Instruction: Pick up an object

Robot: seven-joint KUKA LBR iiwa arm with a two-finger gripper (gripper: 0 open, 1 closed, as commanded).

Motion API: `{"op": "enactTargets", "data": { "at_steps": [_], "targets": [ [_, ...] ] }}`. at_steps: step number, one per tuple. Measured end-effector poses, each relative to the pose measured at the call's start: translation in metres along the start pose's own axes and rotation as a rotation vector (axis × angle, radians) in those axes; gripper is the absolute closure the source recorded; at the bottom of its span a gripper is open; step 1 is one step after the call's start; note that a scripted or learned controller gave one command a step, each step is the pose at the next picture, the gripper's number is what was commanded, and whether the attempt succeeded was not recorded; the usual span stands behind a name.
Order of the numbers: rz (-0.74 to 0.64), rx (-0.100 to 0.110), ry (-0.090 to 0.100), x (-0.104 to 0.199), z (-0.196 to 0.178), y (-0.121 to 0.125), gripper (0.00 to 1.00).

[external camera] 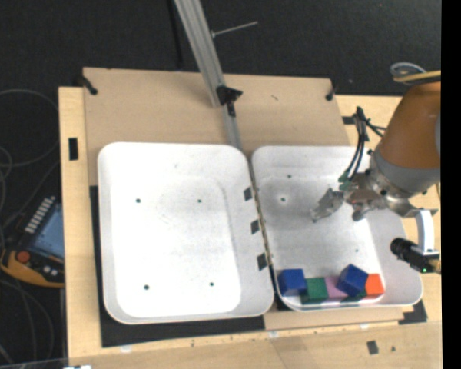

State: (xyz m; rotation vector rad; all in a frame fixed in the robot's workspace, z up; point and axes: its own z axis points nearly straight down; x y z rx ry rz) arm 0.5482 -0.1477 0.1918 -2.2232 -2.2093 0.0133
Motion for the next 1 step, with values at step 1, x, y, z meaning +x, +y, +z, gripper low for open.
{"op": "enactTargets", "data": {
  "at_steps": [1],
  "targets": [
    [-0.002,-0.015,-0.002,-0.0602,0.0963,0.0116,0.0]
  ]
}}
